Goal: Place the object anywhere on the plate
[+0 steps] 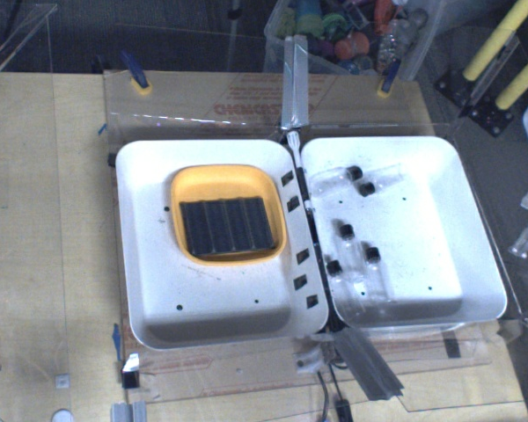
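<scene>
While the hand's state cannot be told, a dark ridged block (227, 227) lies on the yellow plate (224, 181).

A yellow plate (187, 187) holds a dark ribbed object (226, 226); white bins (150, 297).

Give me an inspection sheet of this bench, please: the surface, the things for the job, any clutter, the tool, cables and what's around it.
Surface: pale wooden bench bearing two shallow white bins side by side, the left bin and the right bin.
Job's things: yellow plate in the left bin, with a dark ribbed block lying on it.
Clutter: a clear plastic piece with small black caps in the right bin.
Tool: nothing seen.
Cables: dark leads hanging at the front edge between the bins.
Surroundings: clear tub of colourful toys behind the bins; yellow foam tubes at the upper right; blue clamps on a clear sheet.
</scene>
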`<action>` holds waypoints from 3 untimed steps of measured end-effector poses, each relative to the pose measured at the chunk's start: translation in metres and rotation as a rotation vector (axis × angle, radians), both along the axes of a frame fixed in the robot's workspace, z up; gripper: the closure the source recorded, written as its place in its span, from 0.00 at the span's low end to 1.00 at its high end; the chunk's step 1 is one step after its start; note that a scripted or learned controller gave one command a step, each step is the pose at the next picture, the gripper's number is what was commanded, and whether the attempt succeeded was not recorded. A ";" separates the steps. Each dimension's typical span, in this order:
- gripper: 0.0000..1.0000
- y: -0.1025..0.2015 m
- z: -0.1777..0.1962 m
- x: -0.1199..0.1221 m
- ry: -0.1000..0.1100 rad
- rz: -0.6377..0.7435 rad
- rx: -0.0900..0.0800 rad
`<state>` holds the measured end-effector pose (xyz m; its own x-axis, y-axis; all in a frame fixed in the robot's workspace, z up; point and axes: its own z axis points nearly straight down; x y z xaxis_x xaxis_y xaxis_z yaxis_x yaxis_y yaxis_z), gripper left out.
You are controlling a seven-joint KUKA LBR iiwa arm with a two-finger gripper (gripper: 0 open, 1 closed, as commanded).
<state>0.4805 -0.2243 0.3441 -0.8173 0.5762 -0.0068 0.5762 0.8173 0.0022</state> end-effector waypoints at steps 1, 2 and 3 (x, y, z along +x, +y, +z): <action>0.00 0.002 0.024 0.001 -0.001 0.101 -0.001; 0.00 0.002 -0.072 0.016 0.004 0.443 0.000; 0.00 0.002 -0.053 0.004 0.001 0.480 -0.003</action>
